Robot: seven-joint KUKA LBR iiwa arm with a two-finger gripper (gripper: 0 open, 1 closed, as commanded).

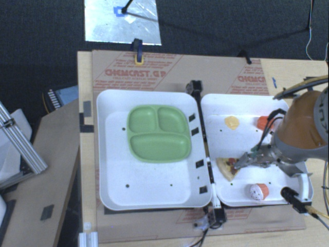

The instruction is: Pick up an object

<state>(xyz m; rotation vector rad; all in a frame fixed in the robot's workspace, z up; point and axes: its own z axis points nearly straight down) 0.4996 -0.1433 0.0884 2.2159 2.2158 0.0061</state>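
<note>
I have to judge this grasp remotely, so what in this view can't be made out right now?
- Gripper in the camera view: too small and blurred to tell whether it grips the pizza slice toy.
- Orange object in the right bin: partly hidden by the arm's cables.
- Arm: cut off by the right edge.
- White-and-orange item: too small to identify.
</note>
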